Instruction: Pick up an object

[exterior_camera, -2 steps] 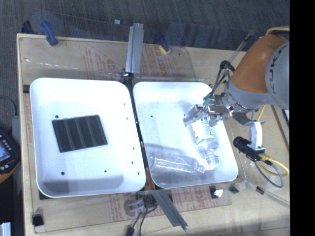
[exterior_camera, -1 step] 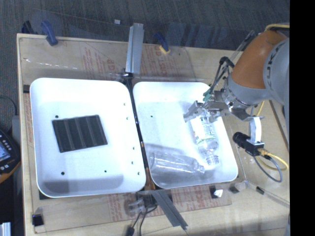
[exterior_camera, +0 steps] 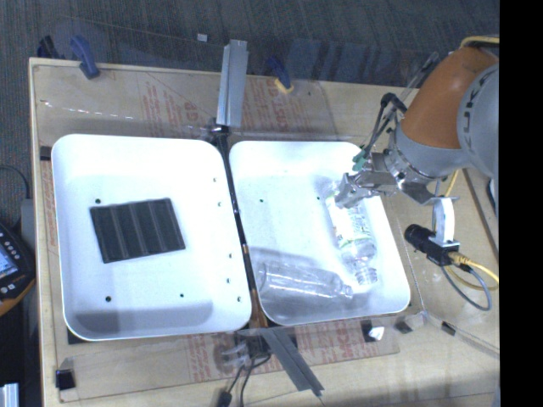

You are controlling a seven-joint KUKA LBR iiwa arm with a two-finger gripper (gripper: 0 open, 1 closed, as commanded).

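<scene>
Two clear plastic bottles lie in the right bin [exterior_camera: 254, 168]. One with a white label [exterior_camera: 355, 237] lies lengthwise near the right wall, its cap toward the front. The other bottle [exterior_camera: 299, 281] lies crosswise along the front wall. My gripper [exterior_camera: 354, 187] hangs low over the far end of the labelled bottle, reaching in from the right. Whether it touches the bottle is unclear from this angle. A dark ribbed rectangular pad [exterior_camera: 137, 229] lies flat in the left bin [exterior_camera: 68, 159].
A metal bar [exterior_camera: 231, 83] stands at the back between the bins, and another [exterior_camera: 288, 363] juts out at the front. Blue clamps [exterior_camera: 85, 58] sit on the rear bench edge. The arm's orange band [exterior_camera: 441, 100] looms over the right bin's right rim.
</scene>
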